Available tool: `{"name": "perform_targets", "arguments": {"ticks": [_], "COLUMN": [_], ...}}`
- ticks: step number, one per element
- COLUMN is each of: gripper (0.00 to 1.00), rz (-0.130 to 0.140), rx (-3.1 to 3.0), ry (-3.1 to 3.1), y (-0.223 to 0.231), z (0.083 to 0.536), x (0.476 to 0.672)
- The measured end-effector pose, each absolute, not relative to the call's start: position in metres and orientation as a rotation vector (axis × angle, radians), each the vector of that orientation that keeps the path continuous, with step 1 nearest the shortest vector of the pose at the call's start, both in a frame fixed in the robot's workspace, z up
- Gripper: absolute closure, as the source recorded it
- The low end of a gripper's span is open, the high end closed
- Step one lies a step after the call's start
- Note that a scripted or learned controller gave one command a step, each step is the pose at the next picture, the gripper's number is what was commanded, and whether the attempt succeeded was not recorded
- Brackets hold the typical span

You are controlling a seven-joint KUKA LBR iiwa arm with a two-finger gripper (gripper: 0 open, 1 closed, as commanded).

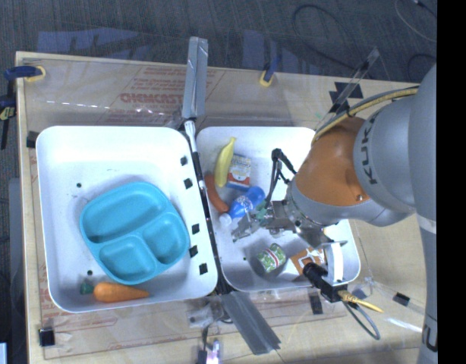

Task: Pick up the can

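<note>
The can [271, 258], small with a green and white label, lies on its side near the front of the right bin [341, 273]. My gripper [250, 223] hangs over the middle of that bin, just behind and to the left of the can and apart from it. It sits right beside a blue plastic bottle [245, 202]. The grey and orange arm [347, 173] covers the bin's right part.
In the right bin there are also a banana [226, 160], a small carton [239, 172], an orange vegetable [215, 194] along the left wall and an orange packet [310, 263] beside the can. The left bin [58, 150] holds a blue divided plate [134, 231] and a carrot [119, 292].
</note>
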State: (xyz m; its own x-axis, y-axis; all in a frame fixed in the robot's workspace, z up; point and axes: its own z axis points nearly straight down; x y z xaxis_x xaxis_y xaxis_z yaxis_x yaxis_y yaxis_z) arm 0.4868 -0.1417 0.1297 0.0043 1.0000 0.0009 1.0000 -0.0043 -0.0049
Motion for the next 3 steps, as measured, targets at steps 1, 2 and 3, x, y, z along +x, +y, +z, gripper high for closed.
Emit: {"name": "perform_targets", "arguments": {"ticks": [1,2,3], "gripper": [0.00,0.00,0.00], "rz": [0.000,0.001,0.000], "rx": [-2.104,-2.027,-2.416], "ry": [-2.329,-2.396,-2.010], "y": [-0.201,-0.178,-0.210], "z": [0.095,0.091,0.092], "x": [0.477,0.477,0.478]}}
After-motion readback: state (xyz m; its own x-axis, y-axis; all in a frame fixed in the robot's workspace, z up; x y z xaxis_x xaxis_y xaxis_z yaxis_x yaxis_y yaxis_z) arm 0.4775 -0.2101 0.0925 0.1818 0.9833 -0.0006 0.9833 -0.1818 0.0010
